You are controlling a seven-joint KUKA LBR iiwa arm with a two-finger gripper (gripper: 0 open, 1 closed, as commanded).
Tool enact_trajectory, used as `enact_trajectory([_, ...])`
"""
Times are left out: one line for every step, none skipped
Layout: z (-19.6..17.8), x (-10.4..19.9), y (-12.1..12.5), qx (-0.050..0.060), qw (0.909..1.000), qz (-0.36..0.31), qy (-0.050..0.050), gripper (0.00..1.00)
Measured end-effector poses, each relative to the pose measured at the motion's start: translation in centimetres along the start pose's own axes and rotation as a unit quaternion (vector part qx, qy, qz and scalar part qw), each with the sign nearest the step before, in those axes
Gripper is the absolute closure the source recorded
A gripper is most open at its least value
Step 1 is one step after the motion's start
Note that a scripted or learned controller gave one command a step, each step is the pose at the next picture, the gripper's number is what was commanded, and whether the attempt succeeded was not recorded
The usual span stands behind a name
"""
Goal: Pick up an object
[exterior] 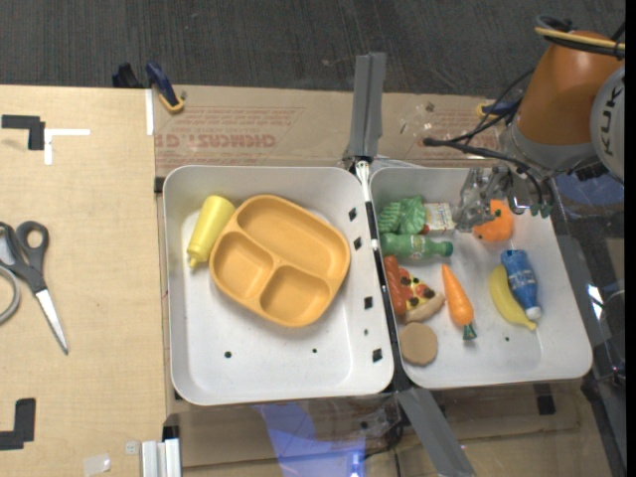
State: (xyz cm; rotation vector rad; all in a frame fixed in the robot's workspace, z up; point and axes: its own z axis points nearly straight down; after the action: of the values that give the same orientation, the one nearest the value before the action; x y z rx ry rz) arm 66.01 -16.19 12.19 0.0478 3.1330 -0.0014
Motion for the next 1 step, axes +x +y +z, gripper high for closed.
enact_trajectory([2.89,12.02,-0.27,0.000,0.9990,0.045,0.003,1.00])
